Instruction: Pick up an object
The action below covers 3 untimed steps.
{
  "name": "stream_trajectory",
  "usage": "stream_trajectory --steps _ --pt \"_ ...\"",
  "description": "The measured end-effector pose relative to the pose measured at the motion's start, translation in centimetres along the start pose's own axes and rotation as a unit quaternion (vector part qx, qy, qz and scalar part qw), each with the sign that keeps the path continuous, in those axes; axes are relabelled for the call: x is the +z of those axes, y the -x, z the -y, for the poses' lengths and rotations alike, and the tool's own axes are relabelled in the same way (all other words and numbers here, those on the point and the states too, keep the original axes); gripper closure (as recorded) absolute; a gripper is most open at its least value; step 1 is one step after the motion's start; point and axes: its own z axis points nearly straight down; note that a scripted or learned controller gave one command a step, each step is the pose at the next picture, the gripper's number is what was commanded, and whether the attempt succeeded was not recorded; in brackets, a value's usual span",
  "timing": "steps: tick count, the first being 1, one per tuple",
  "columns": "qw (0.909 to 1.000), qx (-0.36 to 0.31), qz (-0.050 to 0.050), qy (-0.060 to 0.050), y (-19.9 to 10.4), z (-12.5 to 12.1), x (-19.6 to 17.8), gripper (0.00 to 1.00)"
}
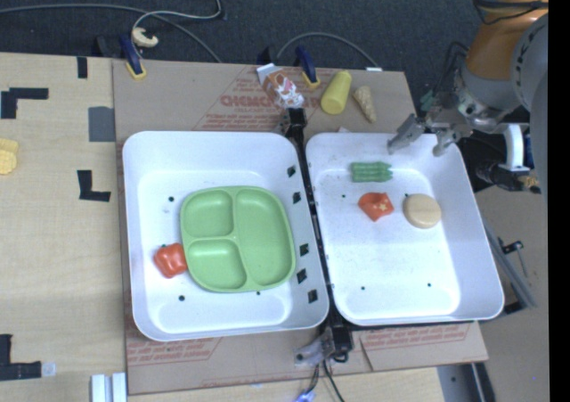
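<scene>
While holding the gripper point(415, 145) wide and empty over the far rim of the right bin point(403, 295), risking a clipped rim on any straight drop, since the fingers are hanging just beside that white edge rather than over a target. Leaving three candidates on the bin floor: a ridged green toy vegetable point(370, 171) nearest the gripper, a red toy fruit point(377, 205) just beyond it, and a beige bun-like piece point(422, 211) close beside the red one. Probably courting a nudge rather than a grasp at the green piece, lying low and long and needing the fingers set across its narrow side. Possibly trapping two things or pushing one away when closing between the red and beige pieces, sitting so near each other. Also inviting a slip off the rounded beige surface under a shallow or off-centre closure.
</scene>
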Motion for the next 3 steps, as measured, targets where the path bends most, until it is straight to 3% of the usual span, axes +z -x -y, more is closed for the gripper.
stream_trajectory --steps 1,2,3 --pt "1.0000 0.000 0.000 0.001 -5.1 4.4 10.2 0.00" --pt "1.0000 0.000 0.000 0.001 -8.9 7.9 10.2 0.00" --pt "1.0000 0.000 0.002 0.003 -8.8 7.8 9.2 1.00"
